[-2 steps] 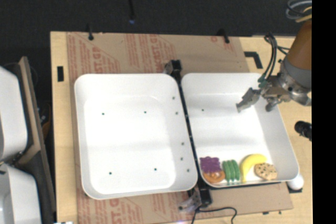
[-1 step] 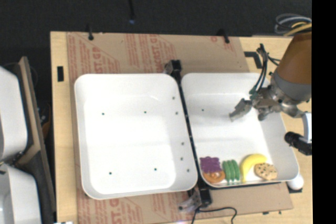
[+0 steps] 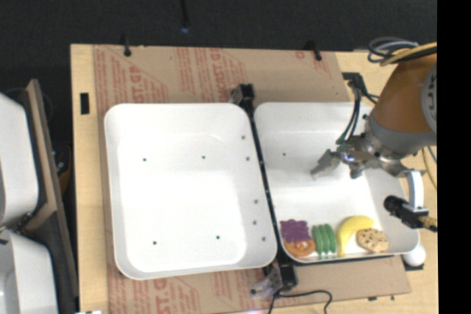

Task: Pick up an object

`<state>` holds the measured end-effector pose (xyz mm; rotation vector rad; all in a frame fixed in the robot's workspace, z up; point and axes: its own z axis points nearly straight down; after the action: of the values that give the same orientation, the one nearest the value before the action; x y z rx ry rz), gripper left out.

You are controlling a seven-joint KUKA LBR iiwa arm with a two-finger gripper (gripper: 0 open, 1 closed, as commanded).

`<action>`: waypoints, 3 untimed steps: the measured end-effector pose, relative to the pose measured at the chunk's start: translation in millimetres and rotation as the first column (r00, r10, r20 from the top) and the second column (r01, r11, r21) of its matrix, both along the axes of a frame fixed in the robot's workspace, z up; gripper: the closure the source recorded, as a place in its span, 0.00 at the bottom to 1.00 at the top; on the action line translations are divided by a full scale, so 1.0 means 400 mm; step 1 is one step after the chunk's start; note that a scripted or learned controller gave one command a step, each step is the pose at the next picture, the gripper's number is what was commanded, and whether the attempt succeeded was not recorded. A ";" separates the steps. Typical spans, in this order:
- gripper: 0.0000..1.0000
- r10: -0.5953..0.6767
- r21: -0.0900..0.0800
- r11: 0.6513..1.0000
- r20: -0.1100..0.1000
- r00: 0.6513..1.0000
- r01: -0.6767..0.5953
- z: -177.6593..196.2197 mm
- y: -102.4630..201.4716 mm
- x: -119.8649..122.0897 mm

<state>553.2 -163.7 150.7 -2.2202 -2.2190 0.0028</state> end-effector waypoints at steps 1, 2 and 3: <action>1.00 -0.001 -0.001 1.000 0.005 1.000 0.001 0.032 -0.002 0.003; 1.00 0.000 -0.001 1.000 0.007 1.000 0.000 0.137 -0.001 0.005; 1.00 0.000 -0.001 1.000 0.004 1.000 0.000 0.131 -0.003 0.005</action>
<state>555.2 -164.7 203.0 -2.2224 -2.2211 -0.0007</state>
